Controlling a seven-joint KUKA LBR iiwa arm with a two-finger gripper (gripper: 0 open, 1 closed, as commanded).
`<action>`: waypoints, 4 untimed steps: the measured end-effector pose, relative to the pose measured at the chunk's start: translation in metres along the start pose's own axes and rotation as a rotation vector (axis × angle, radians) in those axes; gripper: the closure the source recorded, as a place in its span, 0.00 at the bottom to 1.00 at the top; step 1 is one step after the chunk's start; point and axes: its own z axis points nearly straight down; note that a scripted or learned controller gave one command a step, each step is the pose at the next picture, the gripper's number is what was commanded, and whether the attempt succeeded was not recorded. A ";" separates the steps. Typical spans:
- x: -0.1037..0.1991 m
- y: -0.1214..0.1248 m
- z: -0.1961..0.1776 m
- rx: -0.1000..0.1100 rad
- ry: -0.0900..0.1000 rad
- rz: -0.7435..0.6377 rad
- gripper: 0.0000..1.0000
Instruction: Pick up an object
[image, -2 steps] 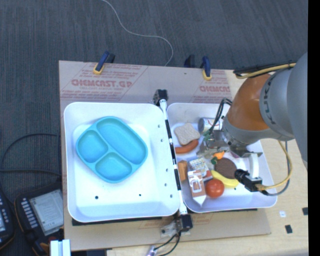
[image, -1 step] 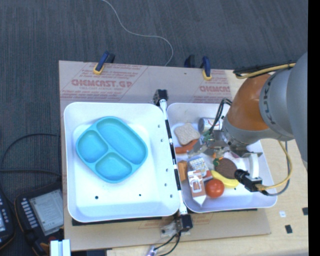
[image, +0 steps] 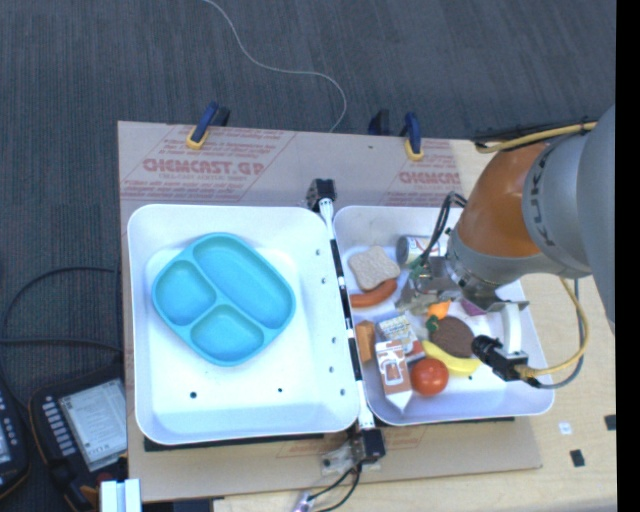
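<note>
Board (image: 215, 165) lettering reads "CHEMCAST GP". The arm (image: 530, 205) reaches from the right, bent down over the right bin (image: 535, 400); gripper (image: 428, 288) above sausage (image: 373, 295) and toast (image: 373, 266) — finger state cannot be told.

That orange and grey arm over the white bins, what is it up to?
The arm is reaching into the right bin, which is packed with toy food: a slice of bread, a sausage, a banana, a tomato. Its gripper is low among them, apparently trying to pick one; I can't see it holding anything. The left bin holds a blue divided plate.
</note>
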 end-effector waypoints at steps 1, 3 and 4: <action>0.000 0.000 -0.009 0.000 0.000 -0.001 1.00; 0.001 0.001 -0.028 0.000 0.002 -0.002 1.00; 0.002 0.002 -0.038 0.000 0.003 -0.003 1.00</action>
